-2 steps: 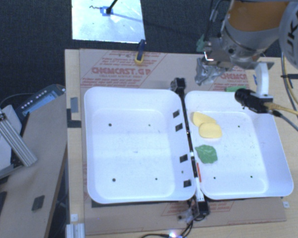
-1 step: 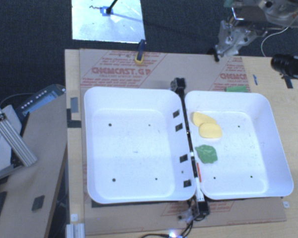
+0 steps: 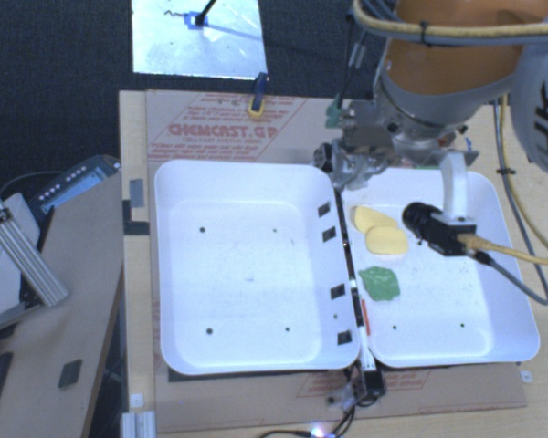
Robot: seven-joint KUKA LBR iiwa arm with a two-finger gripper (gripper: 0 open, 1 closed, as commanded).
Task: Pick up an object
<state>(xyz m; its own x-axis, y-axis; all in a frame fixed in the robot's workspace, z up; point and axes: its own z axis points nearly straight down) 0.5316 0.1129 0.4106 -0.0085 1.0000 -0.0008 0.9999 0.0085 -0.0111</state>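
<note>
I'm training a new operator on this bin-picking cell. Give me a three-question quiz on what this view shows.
1. True or false: the green object lies in the left bin.
2. How many yellow pieces lie in the right bin?
3. The gripper is above: A) the left bin's far-left corner, B) the top of the divide between the bins, C) the right bin's near edge.

Key: 1 false; 2 two; 3 B.
</note>
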